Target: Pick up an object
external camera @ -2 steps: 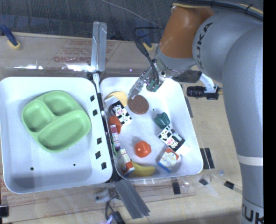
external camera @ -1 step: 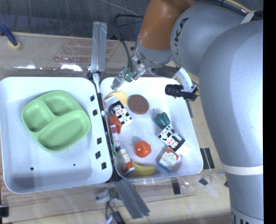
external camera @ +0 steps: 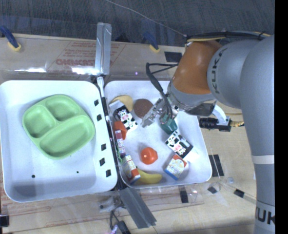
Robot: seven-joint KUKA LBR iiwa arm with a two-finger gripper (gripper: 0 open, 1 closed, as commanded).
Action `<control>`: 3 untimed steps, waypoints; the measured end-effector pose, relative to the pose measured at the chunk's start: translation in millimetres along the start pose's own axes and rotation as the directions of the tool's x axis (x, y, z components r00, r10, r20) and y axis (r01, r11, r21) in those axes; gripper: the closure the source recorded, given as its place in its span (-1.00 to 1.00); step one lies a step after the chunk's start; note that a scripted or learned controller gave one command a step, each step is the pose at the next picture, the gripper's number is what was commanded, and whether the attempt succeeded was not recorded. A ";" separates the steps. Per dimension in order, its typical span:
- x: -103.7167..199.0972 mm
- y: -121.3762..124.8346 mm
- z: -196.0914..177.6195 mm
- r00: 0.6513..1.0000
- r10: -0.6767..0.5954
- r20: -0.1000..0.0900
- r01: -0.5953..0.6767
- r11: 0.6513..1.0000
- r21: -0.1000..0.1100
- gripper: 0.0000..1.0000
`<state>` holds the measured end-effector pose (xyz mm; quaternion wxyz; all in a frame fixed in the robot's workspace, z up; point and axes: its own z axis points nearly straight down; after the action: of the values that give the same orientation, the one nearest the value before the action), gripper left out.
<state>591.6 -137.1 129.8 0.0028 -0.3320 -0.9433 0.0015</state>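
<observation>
The right bin (external camera: 197, 152) holds several small items. Among them are a red tomato (external camera: 148, 155), a brown round piece (external camera: 143, 107), a yellow piece (external camera: 124, 101), two black-and-white patterned boxes (external camera: 125, 117) (external camera: 178, 144), a small carton (external camera: 175, 167), a banana (external camera: 149, 177) and a small bottle (external camera: 129, 168). My gripper (external camera: 159, 117) hangs low over the bin's middle, between the brown piece and a teal object (external camera: 169, 126). The teal object lies right against the gripper's lower side, partly hidden by it. I cannot tell whether it is gripped.
The left bin (external camera: 17, 169) carries a green divided plate (external camera: 58, 125). A divider wall (external camera: 107, 130) with black clips separates the bins. The grey arm with its orange band (external camera: 195, 72) covers the right bin's far right corner. An orange-red item (external camera: 119, 129) lies along the divider.
</observation>
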 end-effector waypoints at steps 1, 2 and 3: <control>-9.5 -1.4 -48.1 1.000 -0.020 0.009 0.020 1.000 -0.006 1.00; -8.5 -1.8 -45.7 1.000 -0.020 0.005 0.020 1.000 -0.004 -1.00; -55.7 0.9 30.8 0.997 0.069 0.017 -0.069 0.998 -0.011 -1.00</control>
<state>635.4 -171.3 98.8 -0.0071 -0.3642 -0.9313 -0.0007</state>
